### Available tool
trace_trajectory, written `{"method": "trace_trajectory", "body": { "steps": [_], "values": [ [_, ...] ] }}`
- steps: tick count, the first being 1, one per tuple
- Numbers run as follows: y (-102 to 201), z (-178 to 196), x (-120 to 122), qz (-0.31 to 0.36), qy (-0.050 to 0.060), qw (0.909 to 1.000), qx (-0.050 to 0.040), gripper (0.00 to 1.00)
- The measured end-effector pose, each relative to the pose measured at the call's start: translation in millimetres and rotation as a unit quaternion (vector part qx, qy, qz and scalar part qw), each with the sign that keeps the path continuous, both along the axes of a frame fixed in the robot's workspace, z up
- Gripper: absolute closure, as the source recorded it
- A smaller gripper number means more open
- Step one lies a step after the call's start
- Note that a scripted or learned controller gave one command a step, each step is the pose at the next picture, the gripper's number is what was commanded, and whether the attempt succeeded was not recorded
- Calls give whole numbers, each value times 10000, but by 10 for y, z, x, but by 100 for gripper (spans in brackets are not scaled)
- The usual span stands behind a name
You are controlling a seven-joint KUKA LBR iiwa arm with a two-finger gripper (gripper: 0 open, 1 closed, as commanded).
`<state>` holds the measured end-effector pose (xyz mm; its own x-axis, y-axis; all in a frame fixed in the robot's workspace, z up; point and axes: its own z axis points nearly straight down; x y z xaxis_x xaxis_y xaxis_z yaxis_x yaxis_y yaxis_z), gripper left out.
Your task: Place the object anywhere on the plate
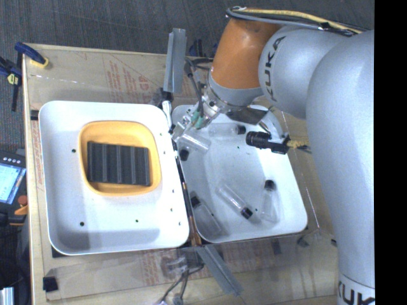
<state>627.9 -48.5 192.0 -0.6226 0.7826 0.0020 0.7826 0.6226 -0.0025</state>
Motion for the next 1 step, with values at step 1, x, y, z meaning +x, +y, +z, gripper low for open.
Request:
{"method": "trace_trajectory", "body": {
  "steps": [1],
  "values": [
    [-5,1,0,-1,-2,10000,-2,0]
  ]
}}
